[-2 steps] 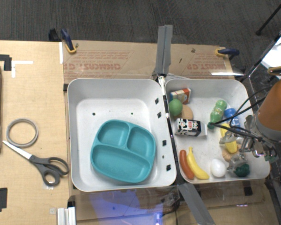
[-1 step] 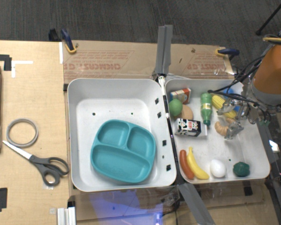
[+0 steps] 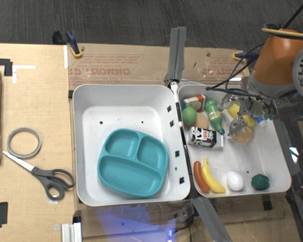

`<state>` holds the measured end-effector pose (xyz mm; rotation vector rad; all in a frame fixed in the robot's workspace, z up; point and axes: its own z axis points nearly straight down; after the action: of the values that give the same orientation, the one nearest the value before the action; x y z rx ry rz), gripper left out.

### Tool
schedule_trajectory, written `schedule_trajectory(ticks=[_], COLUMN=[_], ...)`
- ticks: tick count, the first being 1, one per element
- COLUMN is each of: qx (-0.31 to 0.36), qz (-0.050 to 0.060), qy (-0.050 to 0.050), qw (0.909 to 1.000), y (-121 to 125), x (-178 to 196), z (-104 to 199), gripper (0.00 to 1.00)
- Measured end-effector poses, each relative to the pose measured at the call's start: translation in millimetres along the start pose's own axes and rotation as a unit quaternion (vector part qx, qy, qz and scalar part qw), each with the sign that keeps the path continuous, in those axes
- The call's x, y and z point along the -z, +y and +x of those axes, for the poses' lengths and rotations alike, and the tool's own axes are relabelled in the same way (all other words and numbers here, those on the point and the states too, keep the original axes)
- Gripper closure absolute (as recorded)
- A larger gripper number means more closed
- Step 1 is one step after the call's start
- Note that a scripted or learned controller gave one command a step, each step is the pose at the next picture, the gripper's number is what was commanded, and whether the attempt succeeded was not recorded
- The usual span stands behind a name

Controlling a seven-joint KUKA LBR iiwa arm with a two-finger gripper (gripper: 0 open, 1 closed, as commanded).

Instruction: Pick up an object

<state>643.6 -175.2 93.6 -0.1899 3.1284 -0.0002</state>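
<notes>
Right bin [image 3: 272,150] | hand [image 3: 241,120] beside green bottle [image 3: 214,116] (toys crowd close)

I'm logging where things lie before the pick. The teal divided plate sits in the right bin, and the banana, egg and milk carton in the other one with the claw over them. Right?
Not quite: the camera view shows the teal divided plate in the left bin, not the right. The banana, egg and milk carton lie in the right bin, where the claw hangs.

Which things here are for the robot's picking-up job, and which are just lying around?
For the job: gripper, banana, white egg, green bottle, milk carton, right bin.

Just lying about: scissors, tape roll, teal divided plate.
</notes>
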Motion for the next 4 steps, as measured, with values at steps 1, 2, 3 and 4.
schedule_trajectory(ticks=[1,2,3,4], qx=[-0.001,-0.001,-0.045,-0.045], qz=[0.000,0.000,-0.001,0.000], qy=[-0.004,-0.004,0.001,-0.002], qw=[1.0000,1.0000,0.9990,0.9990], y=[-0.1,-0.1,-13.3,-13.2], x=[11.5,11.3,0.2,10.9], z=[-2.1,-2.0,25.0,23.1], gripper=[1.00,0.00,0.00,1.00])
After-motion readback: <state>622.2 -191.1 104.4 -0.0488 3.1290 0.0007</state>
